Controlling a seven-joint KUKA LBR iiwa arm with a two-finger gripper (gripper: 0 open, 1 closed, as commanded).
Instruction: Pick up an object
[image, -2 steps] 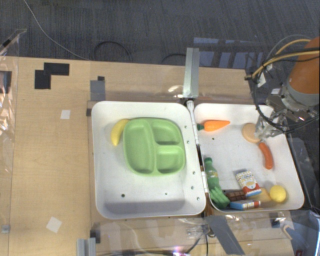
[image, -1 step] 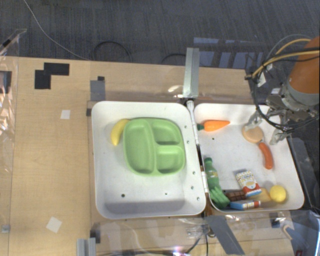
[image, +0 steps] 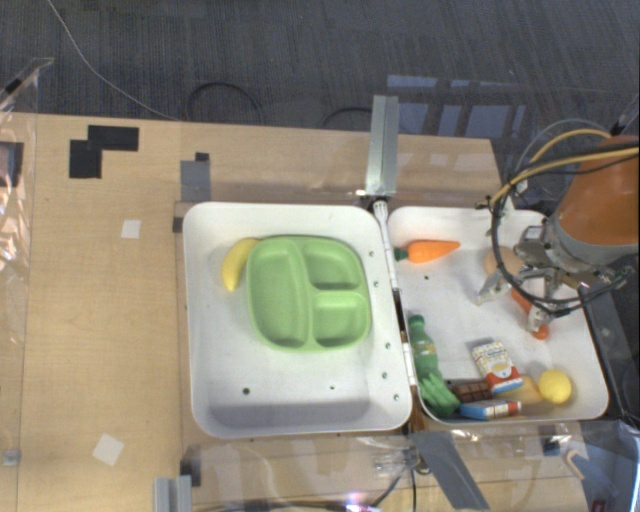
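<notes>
My gripper (image: 512, 311) hangs low over the upper right part of the right bin (image: 455, 300), with the orange band of the arm (image: 600, 205) above it. Its two grey fingers (image: 488, 290) stand apart, so it is open. A small red-orange thing (image: 523, 298) lies on the bin floor between them, partly hidden by the wrist; I cannot tell whether they touch it. An orange carrot (image: 427, 251) lies to the gripper's left, at the bin's top left.
Along the right bin's front lie a green bottle (image: 428, 365), a small carton (image: 496, 364), a yellow lemon (image: 555, 386) and a dark bar (image: 484, 394). The left bin (image: 215, 380) holds a green divided plate (image: 305, 292) and a banana (image: 236, 263). Cables (image: 530, 170) loop above the arm.
</notes>
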